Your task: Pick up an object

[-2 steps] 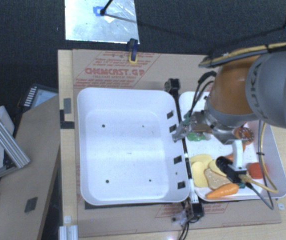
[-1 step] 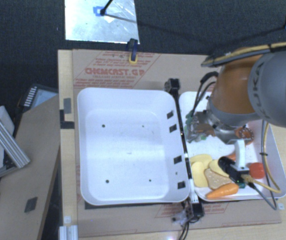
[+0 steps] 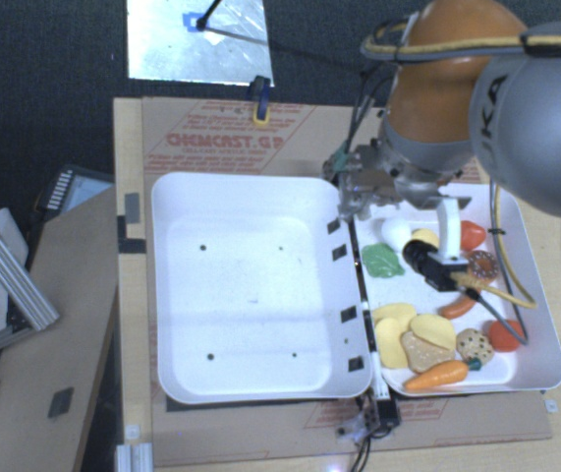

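Crowding right bin (image 3: 545,357): carrot (image 3: 435,376), cookie (image 3: 474,344), green leaf (image 3: 380,260).

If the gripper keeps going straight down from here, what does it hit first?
Most likely the white egg-shaped piece or the green leaf-like piece near the right bin's left wall, under the gripper. Depth is unclear from this slanted view.

the cardboard-covered bench (image 3: 221,131) bears two white bins (image 3: 251,293) side by side.

toy foods (image 3: 427,337) | mixed colours, heaped | right bin's (image 3: 545,362) near half
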